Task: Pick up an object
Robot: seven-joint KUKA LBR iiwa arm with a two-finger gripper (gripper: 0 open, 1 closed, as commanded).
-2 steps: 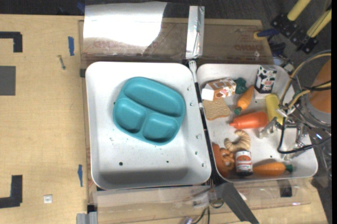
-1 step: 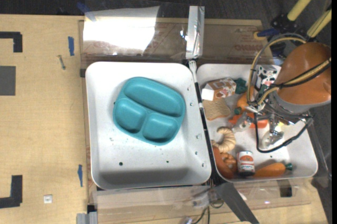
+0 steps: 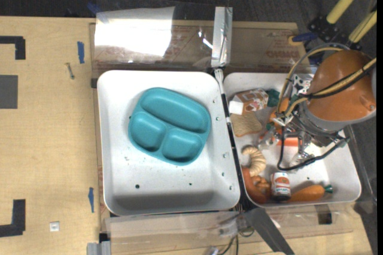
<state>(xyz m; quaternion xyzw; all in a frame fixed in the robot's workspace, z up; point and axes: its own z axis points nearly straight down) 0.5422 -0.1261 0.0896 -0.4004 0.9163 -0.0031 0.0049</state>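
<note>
While the arm (image 3: 338, 89) is hanging over the right bin (image 3: 353, 179), its fingers (image 3: 293, 143) are pointing down among the clutter near the bin's middle, and I cannot tell whether they are open or closed. Candidate objects are lying along the near edge: a croissant (image 3: 254, 158), a small can (image 3: 280, 184) and a carrot (image 3: 311, 191). Judging by this, the reaching step is under way, and the next move calls for settling squarely over one object; the teal tray (image 3: 169, 124) is sitting in the left bin (image 3: 116, 176).
</note>
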